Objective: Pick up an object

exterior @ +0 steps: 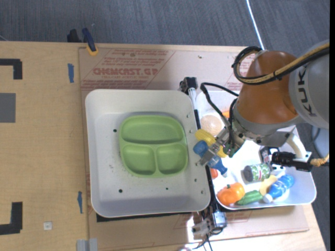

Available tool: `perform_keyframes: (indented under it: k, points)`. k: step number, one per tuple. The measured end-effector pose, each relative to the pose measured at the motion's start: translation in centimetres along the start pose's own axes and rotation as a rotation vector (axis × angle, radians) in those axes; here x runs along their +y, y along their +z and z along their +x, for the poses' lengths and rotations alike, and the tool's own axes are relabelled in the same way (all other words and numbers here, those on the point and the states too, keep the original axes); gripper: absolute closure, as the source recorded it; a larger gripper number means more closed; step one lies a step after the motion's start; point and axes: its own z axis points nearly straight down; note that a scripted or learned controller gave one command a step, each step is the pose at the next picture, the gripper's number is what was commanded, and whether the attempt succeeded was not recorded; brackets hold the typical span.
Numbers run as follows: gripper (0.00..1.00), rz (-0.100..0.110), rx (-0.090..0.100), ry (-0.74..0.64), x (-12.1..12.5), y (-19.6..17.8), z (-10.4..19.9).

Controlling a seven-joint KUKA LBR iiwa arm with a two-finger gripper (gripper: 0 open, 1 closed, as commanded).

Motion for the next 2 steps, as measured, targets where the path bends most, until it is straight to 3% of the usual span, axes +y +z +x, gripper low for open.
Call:
perform_keyframes:
  k: [1,2]
  points:
    - [1.0,0.003,0.003,-0.259,-7.14,-0.01,-1.75]
    - [0.0,0.002,0.003,-0.259,-7.12,-0.01,-1.74]
